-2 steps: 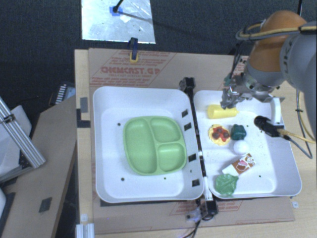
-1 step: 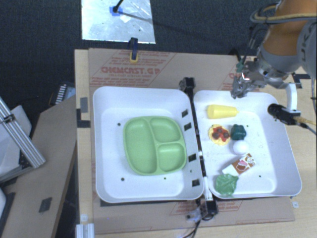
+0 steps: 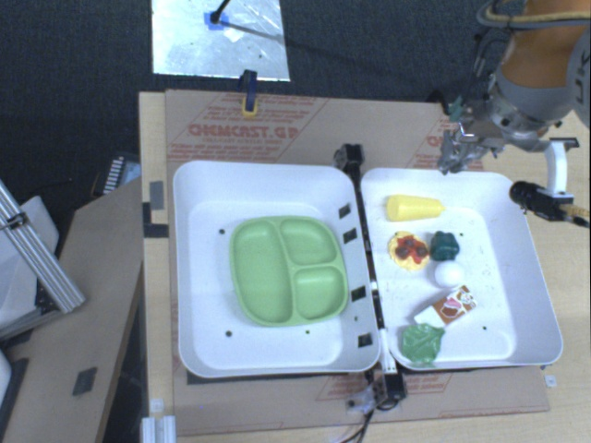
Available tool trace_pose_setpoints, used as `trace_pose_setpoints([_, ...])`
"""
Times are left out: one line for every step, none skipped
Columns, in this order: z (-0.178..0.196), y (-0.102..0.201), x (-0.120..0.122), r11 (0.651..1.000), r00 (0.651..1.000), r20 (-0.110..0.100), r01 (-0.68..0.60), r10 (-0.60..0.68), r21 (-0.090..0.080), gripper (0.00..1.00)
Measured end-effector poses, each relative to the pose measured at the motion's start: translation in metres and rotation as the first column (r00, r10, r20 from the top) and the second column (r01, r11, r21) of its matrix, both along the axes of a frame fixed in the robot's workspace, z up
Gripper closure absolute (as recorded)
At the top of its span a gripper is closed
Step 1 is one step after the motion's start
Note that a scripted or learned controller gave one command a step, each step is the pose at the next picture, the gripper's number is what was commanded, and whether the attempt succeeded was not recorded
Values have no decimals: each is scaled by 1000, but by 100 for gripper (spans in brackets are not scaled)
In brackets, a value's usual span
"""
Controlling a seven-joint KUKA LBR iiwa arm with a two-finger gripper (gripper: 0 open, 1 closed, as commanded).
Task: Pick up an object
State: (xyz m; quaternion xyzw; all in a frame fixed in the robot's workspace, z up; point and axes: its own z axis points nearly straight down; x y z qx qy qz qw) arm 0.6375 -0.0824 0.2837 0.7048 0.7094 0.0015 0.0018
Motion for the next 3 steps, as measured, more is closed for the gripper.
trace_pose_setpoints([0,49,-6,1000,1000,-3,-3,3,2,100])
trace_pose_setpoints([-20,94,-13,1000,1000,-4,-2,2,2,100])
trace_pose_setpoints([-39,150,-25,1000,1000,-5,-3,4,3,100])
